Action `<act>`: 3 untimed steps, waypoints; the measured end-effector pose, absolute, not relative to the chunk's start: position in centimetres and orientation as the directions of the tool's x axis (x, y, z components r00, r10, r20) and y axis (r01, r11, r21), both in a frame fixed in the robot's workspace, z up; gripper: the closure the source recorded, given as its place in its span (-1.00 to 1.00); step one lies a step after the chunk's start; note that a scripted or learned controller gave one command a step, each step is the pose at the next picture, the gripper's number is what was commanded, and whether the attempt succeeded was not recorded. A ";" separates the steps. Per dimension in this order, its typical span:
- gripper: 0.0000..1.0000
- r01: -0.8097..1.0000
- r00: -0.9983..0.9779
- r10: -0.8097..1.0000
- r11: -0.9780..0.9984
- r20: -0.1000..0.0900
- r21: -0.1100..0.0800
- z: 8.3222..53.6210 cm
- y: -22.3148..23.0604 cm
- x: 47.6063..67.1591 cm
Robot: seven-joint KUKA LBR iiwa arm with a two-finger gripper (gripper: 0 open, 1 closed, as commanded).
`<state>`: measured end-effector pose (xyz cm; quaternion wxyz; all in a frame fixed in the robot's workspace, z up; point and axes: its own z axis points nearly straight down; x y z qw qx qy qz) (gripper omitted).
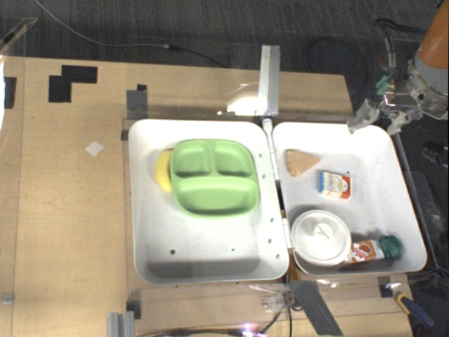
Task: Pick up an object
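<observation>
My gripper (381, 116) hangs over the far right corner of the right bin (393, 188), open, with nothing between its fingers. In that bin lie a tan wedge (302, 162), a small blue and white carton (334, 184), a white round bowl (320, 236) and a bottle with a green cap (372, 249) on its side at the front. The left bin (147, 244) holds a green divided plate (213, 176) with a yellow object (163, 171) tucked under its left edge. All these things sit lower and to the left of the gripper.
A metal post (269, 79) stands behind the seam between the bins. The wooden bench (63, 209) stretches out to the left. Cables and dark floor lie beyond the bench's far edge.
</observation>
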<state>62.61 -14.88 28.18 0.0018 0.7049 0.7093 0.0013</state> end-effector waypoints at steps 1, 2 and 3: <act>-1.00 0.997 0.075 0.997 -0.075 0.000 0.002 12.2 -12.5 59.9; 1.00 0.997 0.073 0.997 -0.073 0.001 0.008 13.5 -12.5 60.1; -1.00 0.997 0.074 0.997 -0.074 0.001 0.008 13.5 -12.5 60.1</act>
